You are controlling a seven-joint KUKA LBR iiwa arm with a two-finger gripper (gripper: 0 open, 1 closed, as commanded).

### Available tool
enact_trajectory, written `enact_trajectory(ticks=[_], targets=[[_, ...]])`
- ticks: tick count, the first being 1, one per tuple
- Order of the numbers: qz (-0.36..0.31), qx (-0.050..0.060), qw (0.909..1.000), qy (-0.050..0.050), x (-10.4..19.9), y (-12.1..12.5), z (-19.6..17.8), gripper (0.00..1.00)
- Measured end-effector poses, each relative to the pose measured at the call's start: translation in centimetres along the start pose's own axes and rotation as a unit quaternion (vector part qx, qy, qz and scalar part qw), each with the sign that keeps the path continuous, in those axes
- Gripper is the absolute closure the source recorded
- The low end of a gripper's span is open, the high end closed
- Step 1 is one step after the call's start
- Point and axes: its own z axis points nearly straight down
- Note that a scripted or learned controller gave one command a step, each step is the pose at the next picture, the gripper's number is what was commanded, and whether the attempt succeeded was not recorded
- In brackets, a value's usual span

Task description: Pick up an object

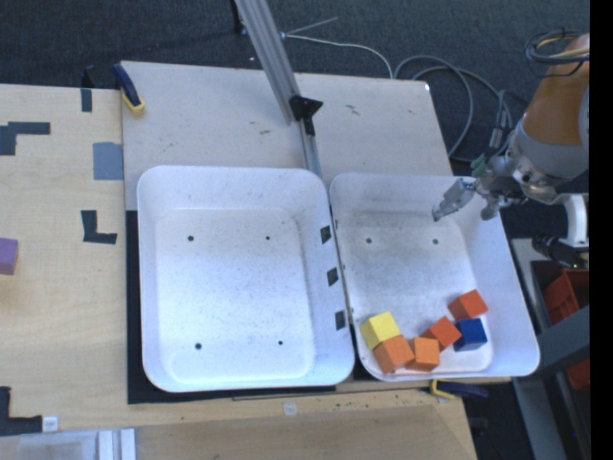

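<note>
There, blocks lie well below the hand.

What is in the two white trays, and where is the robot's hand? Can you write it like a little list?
left tray: nothing in it
right tray: six blocks bunched at the near end
yellow block: leftmost
orange blocks: four
blue block: beside the orange ones
gripper: above the right tray's far right corner, away from the blocks
held: nothing seen
purple block: on the wooden bench, far left
</note>
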Motion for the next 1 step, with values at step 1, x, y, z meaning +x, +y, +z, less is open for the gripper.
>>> enact_trajectory(ticks=[1], targets=[[0.002, 0.003, 1.0, 0.002, -0.46, -8.29, 11.14, 0.0]])
